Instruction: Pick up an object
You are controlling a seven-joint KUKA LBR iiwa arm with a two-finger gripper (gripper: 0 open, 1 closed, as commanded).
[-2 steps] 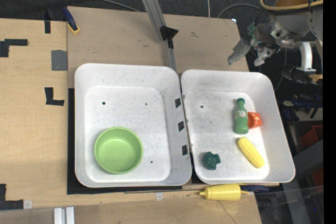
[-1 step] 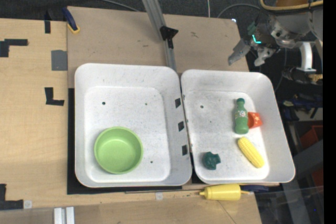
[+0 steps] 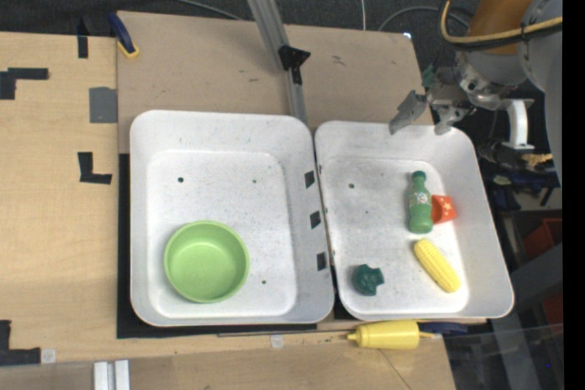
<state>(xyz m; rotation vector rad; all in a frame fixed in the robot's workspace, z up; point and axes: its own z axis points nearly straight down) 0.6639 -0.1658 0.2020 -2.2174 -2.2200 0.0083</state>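
Since the gripper [image 3: 422, 116] hangs spread open with nothing in it, the green bottle [image 3: 420, 203] below touches an orange piece [image 3: 442, 209], so it might snag both.

Two white bins: left bin [image 3: 146, 196] holds a green bowl [image 3: 207, 261]; right bin [image 3: 475, 196] holds a green bottle [image 3: 419, 204], corn [image 3: 436, 265]; end effector [image 3: 422, 118] hovers above, empty.

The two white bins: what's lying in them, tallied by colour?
Green: 3, the bowl, the bottle and a small dark green piece
Yellow: 1, the corn cob
Red-orange: 1, a small piece beside the bottle
Total: 5
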